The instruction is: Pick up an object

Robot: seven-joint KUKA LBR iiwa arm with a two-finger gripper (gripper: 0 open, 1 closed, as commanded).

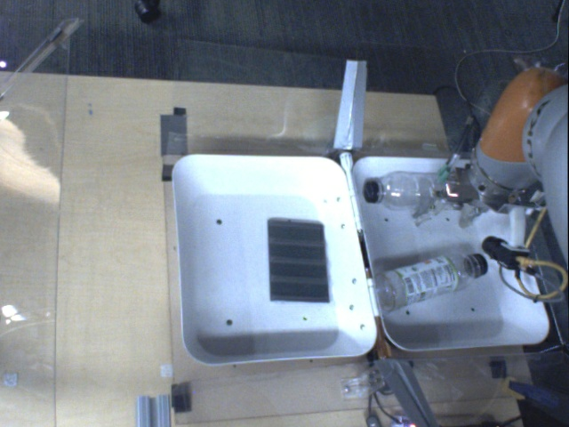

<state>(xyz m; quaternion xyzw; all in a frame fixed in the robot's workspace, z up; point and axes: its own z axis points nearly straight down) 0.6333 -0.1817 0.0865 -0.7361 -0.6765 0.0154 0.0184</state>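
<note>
Camera view: grey arm's two-finger gripper (444, 205) sits low in right white bin (462, 327) at clear plastic bottle (400, 189) w/ black cap, can't tell its grip.

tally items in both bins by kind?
Clear plastic bottles: 2, upper bottle and lower bottle, both lying in the right bin.
Dark ribbed slab: 1, in the left bin.
Total: 3
</note>
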